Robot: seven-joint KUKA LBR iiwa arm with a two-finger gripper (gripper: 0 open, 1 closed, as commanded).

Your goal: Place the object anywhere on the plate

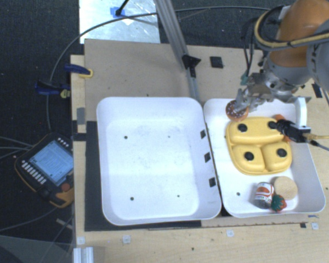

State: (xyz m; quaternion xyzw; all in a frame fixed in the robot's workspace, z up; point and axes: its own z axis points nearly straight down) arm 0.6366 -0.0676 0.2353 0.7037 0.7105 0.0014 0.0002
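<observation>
Worktop [137,75]: light wooden board carrying two shallow white bins side by side. Left bin [151,158]: white floor with a few small dark dots. Right bin [312,185]: holds a yellow plate [259,145] with three compartments, lying in the bin's upper half; four dark spots show on its surface. Arm [301,32]: grey with an orange section, reaching in from the right, wrist over the upper part of the right bin. Tool [242,104]: pointed down at the upper left corner of the plate; a small round reddish-brown object [236,112] sits right at its tip, at the plate's upper left edge; whether the fingers grip it, or how far they are spread, cannot be told from this angle. Small orange item [279,118]: at the plate's upper right edge, beside a black cable fitting [291,130]. Near corner of the right bin, below the plate: a small can-like item with white and orange marking [262,193], a tan disc [285,186] just beside it, and a small green and red piece [278,203] touching both. Off the board to the left: a handheld pendant with a lit screen [46,166], on dark floor.
</observation>
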